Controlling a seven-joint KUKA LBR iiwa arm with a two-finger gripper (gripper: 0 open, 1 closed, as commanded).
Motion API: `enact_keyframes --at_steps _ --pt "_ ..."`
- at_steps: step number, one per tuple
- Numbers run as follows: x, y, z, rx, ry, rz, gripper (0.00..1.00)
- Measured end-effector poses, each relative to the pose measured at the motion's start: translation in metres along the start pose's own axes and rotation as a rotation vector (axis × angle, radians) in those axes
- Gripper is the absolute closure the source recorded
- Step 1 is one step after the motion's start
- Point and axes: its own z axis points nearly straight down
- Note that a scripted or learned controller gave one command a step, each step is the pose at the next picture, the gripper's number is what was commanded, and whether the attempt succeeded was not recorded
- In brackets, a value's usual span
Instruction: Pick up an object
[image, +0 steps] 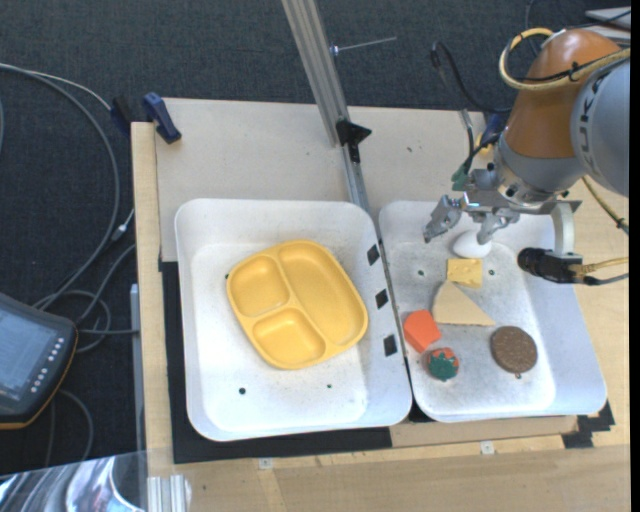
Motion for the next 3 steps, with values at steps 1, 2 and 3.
enact_keyframes --at_steps 1,2,3 --pt "0.003 0.006 0.045 0.001 0.000 -0.001 0.00" --pt "0.003 0.008 0.030 -0.007 0.000 -0.001 1.00" --pt "0.009 0.016 -0.031 -0.016 -0.002 -0.002 1.00"
